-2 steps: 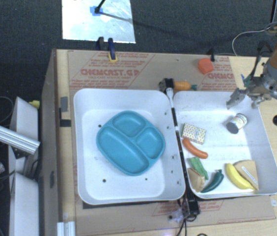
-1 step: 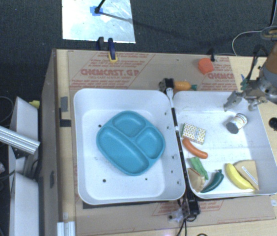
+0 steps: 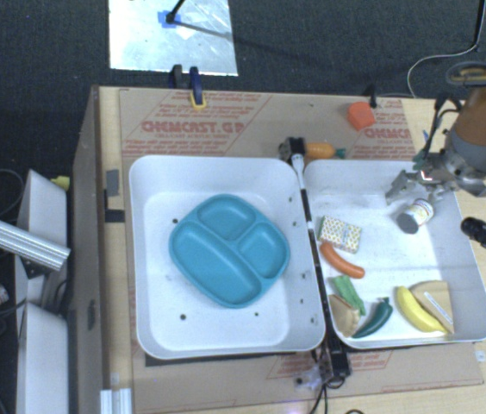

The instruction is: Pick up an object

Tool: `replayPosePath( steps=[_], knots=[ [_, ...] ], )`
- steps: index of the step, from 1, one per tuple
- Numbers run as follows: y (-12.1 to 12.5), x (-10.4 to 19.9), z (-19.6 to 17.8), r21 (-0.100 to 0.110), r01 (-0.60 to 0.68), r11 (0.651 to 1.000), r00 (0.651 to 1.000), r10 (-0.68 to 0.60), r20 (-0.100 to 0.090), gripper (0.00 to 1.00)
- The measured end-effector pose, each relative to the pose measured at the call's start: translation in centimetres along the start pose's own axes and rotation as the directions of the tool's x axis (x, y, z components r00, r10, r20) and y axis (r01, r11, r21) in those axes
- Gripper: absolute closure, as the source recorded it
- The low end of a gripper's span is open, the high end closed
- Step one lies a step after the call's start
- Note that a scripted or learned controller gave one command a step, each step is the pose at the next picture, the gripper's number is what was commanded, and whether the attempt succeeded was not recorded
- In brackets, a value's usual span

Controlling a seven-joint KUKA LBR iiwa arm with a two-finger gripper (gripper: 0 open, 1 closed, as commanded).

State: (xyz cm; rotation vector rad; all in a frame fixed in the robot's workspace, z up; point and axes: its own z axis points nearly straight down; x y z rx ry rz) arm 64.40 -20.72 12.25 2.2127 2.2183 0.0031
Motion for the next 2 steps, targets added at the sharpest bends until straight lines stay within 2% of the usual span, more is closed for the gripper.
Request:
replayPosePath(
  steps=[1, 2],
  knots=[
    [-2.0, 0.0, 2.0, 0.003, -0.001, 1.0, 1.0, 0.001, -0.001, 0.0],
    [-5.3, 6.2, -0.2, 0.005, 0.002, 1.0, 1.0, -0.002, -0.005, 0.0]
  ],
)
